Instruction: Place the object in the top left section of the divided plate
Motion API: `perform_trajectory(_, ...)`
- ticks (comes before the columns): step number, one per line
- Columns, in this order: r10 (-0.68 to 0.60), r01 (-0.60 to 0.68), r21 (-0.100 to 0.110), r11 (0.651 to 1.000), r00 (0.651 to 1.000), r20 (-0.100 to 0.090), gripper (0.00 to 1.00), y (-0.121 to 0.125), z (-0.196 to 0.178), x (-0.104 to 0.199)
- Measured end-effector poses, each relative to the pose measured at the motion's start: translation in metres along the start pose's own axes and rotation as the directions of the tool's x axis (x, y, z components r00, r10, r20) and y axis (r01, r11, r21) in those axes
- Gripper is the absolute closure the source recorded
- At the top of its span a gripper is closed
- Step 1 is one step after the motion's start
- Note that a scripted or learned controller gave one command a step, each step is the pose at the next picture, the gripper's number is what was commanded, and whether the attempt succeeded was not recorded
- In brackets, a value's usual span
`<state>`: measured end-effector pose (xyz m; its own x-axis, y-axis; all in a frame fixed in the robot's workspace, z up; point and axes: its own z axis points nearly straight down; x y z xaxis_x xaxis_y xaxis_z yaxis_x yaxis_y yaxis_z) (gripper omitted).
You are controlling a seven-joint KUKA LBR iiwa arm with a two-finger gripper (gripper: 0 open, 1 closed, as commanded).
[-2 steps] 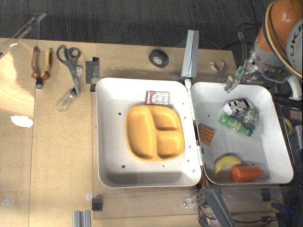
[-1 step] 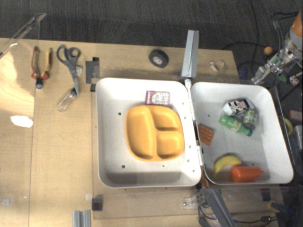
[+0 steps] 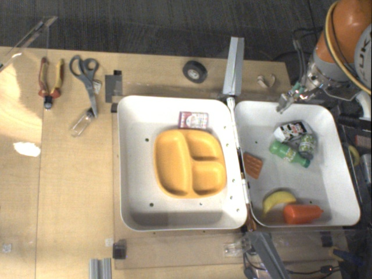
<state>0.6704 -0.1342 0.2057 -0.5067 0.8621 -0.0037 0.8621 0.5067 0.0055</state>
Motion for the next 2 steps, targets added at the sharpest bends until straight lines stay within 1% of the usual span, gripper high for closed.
perform_trajectory(1, 0.032, -0.032, 0.0, 0.999, 0.999, 0.002, 1.0, -0.034, -0.056, -0.057)
perform_trajectory(2, 0.051, -0.051, 0.0, 0.999, 0.999, 0.002, 1.0, -0.035, -0.091, -0.06)
